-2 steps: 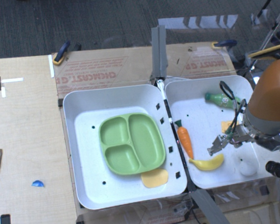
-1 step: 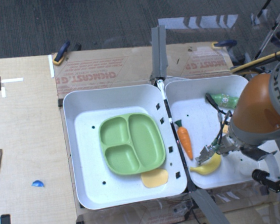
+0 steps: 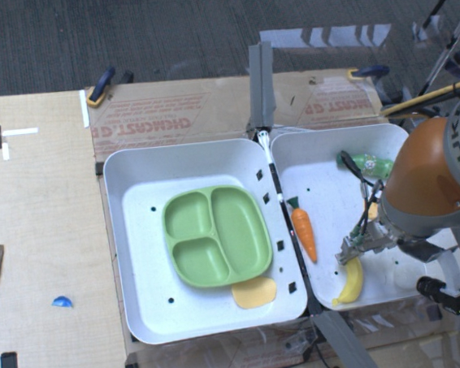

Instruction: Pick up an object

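Green plate [image 3: 217, 236], pale yellow disc [image 3: 254, 292], orange carrot [image 3: 304, 233], yellow banana [image 3: 350, 282], 2 white bins [image 3: 129, 230].

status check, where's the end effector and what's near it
End effector low in right bin, just above banana. Carrot lies to its left, apart. No object seen in its grip.

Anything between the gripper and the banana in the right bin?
Nothing visible. The gripper hangs right at the top end of the banana in the right bin. The carrot lies off to the side by the divider, and the green item sits farther back.
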You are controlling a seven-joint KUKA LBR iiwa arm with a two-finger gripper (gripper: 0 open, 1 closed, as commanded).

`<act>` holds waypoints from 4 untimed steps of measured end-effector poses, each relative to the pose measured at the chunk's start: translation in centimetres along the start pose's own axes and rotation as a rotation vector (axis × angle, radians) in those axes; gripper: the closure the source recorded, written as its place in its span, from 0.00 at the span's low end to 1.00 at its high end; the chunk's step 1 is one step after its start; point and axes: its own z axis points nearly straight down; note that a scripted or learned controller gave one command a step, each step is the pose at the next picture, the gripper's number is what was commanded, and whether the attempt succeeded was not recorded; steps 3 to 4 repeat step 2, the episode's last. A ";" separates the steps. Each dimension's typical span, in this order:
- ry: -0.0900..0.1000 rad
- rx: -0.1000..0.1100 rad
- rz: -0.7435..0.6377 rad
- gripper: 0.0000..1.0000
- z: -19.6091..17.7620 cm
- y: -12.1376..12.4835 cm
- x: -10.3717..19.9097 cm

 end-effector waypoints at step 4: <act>-0.002 -0.003 0.270 1.00 -9.3 1.2 4.0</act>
